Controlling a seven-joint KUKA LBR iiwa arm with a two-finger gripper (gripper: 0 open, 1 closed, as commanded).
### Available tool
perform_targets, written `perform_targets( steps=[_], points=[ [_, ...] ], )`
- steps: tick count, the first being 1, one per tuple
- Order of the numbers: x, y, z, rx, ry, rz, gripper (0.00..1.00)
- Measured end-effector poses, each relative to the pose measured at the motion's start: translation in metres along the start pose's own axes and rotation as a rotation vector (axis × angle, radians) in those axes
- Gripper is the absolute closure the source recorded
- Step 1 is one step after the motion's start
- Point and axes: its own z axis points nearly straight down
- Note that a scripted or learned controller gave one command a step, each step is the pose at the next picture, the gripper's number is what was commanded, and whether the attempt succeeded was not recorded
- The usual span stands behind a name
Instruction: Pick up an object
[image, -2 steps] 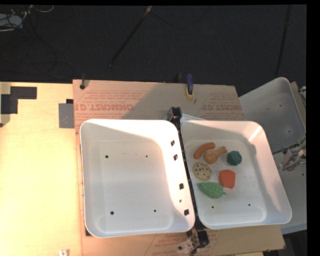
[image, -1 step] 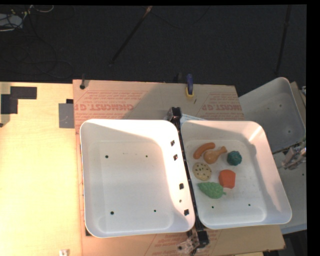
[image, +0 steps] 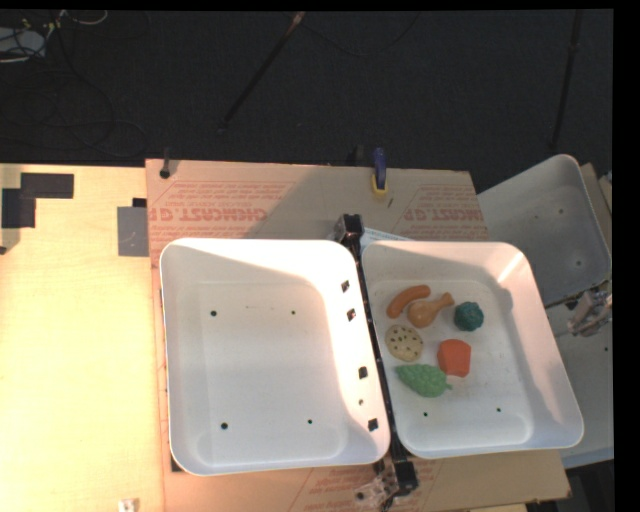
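Note:
Several small toy foods lie grouped in the right bin. An orange-red sausage lies at the top of the group, with a tan drumstick just right of it. A dark teal lump sits at the group's right. Below are a round tan cookie with dark spots, a red-orange block and a green leafy piece.
The left bin sits beside the right one, joined by black clips along the shared rims. Both rest on brown cardboard on a pale wooden bench. A blue clamp stands at the cardboard's far edge. A grey panel lies at right.

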Motion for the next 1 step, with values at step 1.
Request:
perform_targets(
  steps=[1],
  points=[
    [0.0035,-0.0036,0.1721,0.012,0.008,0.012,1.00]
  ],
)
